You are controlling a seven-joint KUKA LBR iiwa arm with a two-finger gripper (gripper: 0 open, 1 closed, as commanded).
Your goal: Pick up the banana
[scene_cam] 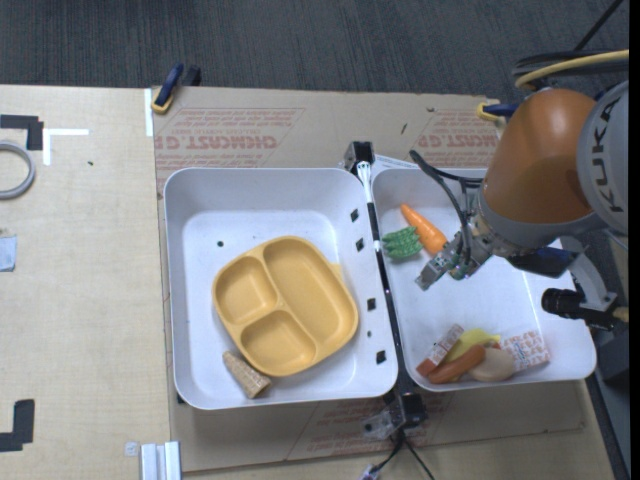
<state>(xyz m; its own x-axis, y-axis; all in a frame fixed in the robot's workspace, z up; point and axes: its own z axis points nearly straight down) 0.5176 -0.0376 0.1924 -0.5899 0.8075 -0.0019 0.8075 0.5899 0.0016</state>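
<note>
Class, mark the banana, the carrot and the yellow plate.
banana (pixel 478 339), camera view, its yellow middle.
carrot (pixel 424 228), camera view, the orange body.
yellow plate (pixel 284 304), camera view, the central divider ridge.

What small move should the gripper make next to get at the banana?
Probably shift toward the right bin's near edge and line up over the banana. The gripper hangs beside the carrot, while the banana lies in the pile by the near wall, wedged among other food items.
</note>
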